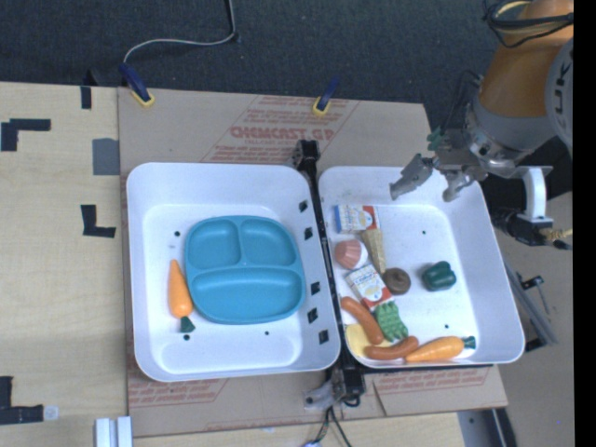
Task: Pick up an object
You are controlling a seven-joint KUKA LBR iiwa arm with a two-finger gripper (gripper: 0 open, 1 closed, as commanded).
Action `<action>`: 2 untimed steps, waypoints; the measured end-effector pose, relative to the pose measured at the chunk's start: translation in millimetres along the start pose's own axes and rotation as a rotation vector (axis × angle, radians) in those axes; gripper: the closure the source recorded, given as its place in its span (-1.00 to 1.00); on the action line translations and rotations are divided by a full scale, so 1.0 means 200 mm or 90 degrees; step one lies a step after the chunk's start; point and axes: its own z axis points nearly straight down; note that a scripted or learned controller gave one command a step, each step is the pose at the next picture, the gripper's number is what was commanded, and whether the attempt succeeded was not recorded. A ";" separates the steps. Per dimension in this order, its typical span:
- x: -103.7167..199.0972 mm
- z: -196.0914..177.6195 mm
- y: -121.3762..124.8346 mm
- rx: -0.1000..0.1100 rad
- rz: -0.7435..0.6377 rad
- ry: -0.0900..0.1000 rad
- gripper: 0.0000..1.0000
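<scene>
The tool point(430, 182) hung spread wide and empty over the right bin's point(498, 277) far rim, bare floor beneath. Toys crowded the bin's left and near side; a green pepper point(438, 275) sat apart. A carrot point(179, 290) flanked the left bin's blue tray point(244, 270).

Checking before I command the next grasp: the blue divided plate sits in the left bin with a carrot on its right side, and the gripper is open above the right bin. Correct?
Not quite. In the camera view the carrot lies on the left side of the blue divided plate, not the right. The rest stands: plate in the left bin, gripper open above the right bin.
</scene>
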 end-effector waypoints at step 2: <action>-0.01 0.85 -0.29 -0.008 0.001 -0.002 -1.00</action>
